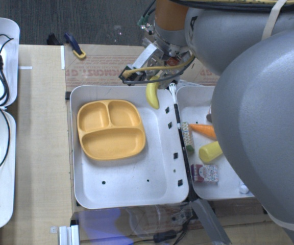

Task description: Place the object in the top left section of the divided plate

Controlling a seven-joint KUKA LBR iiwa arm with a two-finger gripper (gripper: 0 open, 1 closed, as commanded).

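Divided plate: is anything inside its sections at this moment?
No. All three sections of the divided plate show bare yellow. The banana hangs below the gripper, over the left bin's upper edge.

right bin (223,190): my arm (259,111) covers its right half
carrot (204,130): right end hidden under my arm
banana (152,96): top end lost behind my gripper (154,80)
gripper fingers: too cluttered to read

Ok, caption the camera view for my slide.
Pincer carries a banana above the left bin, near the yellow divided plate.
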